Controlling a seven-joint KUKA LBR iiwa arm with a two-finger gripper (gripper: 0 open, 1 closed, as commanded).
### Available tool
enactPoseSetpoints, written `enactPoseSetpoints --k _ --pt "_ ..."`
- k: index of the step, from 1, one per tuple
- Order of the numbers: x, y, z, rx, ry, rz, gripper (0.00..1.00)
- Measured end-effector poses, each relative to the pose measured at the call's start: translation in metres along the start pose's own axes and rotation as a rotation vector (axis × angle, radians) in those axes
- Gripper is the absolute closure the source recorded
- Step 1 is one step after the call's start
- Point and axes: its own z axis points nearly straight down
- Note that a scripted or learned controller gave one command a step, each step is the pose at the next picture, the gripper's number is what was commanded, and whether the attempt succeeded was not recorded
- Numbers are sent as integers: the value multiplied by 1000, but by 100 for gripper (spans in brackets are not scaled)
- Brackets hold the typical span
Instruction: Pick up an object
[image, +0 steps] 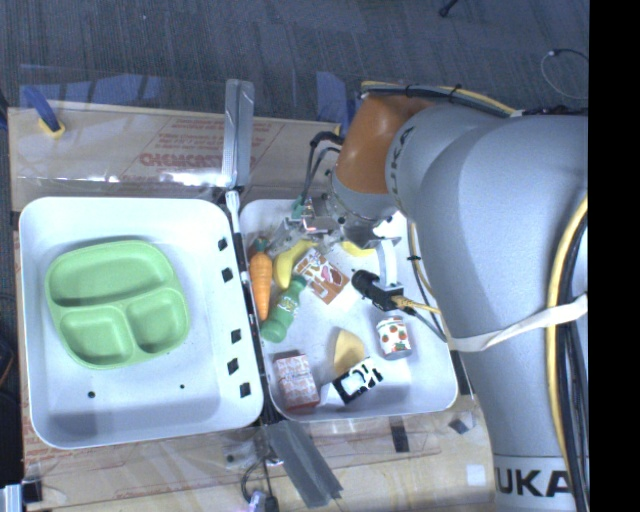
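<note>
Crowding claw (312, 222): banana (287, 260), carrot (261, 282), bottle (283, 310)

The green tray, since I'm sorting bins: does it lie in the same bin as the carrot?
No. The green tray lies in the left bin, while the carrot lies in the right bin.
</note>
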Motion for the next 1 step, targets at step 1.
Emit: enactPoseSetpoints --k 1 --pt "1 -2 -8 11 2 -1 100"
